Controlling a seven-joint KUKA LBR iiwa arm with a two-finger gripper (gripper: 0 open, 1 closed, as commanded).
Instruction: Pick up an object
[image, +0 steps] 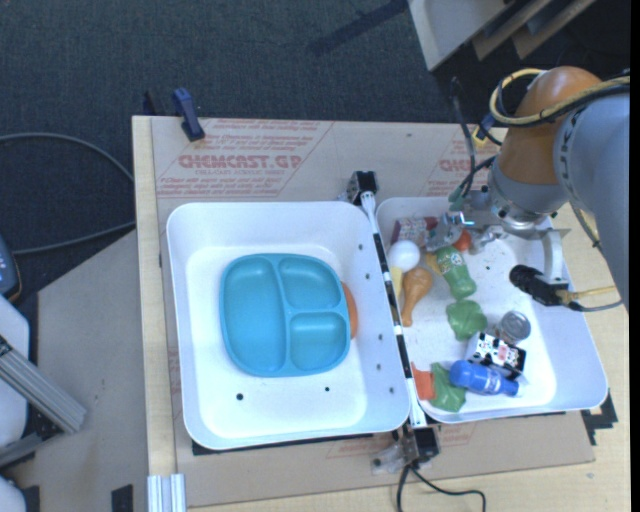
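The right bin (580, 385) holds several small objects: a white ball (404, 255), an orange cone-shaped piece (415, 288), a green bottle (456, 272), a green lump (465, 318), a silver disc (514, 325), a black-and-white block (498, 352), a blue cylinder (483, 378), and a green and red piece (438, 390) at the near edge. My gripper (452, 228) is low over the far end of this bin, just above the top of the green bottle and right of the white ball. The wrist hides what lies beneath it.
The left bin (200, 400) holds a blue divided plate (285, 312) with an orange thing (350, 308) peeking from under its right edge. A ridge with black clips (363, 184) separates the bins. A blue clamp (186, 113) sits at the bench's far left.
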